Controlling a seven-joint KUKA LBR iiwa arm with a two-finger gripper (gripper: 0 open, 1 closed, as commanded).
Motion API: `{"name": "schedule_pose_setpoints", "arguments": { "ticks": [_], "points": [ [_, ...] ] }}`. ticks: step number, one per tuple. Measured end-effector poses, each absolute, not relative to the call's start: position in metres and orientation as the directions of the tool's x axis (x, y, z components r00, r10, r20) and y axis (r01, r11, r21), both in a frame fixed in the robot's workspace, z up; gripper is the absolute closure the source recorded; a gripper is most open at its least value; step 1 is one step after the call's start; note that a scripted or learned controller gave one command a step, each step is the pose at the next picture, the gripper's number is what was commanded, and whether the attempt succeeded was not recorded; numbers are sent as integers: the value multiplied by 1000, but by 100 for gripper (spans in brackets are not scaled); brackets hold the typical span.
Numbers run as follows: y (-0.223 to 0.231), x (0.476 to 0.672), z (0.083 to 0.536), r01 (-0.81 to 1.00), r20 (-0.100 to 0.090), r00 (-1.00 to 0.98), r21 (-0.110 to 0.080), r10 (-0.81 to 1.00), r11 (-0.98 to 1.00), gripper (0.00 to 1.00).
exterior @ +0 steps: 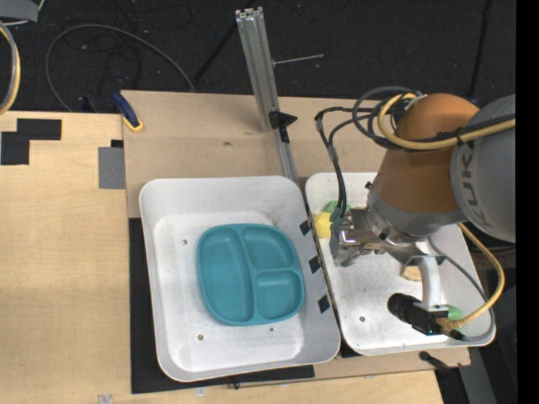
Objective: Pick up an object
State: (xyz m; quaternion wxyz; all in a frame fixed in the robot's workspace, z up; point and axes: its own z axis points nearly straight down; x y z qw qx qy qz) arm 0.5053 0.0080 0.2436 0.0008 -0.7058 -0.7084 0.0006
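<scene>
Lying in the right bin [370, 326], near its left wall: a small yellow object [322, 224] (green bit beside it). Hanging just right of it, the hand [347, 241], metallic, blurred; cannot tell whether apart or together. Resting in the left bin [168, 209]: a teal 3-compartment tray [249, 273].

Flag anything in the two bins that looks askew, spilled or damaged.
Nothing looks spilled or broken. The teal divided plate lies slightly turned in the left bin. In the right bin the gripper sits low beside a small yellow object.
</scene>
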Motion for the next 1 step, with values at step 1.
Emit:
{"name": "schedule_pose_setpoints", "arguments": {
  "ticks": [1],
  "points": [
    [68, 506, 246, 1000, 2, -6, -3, 1000, 6, 100]
  ]
}}
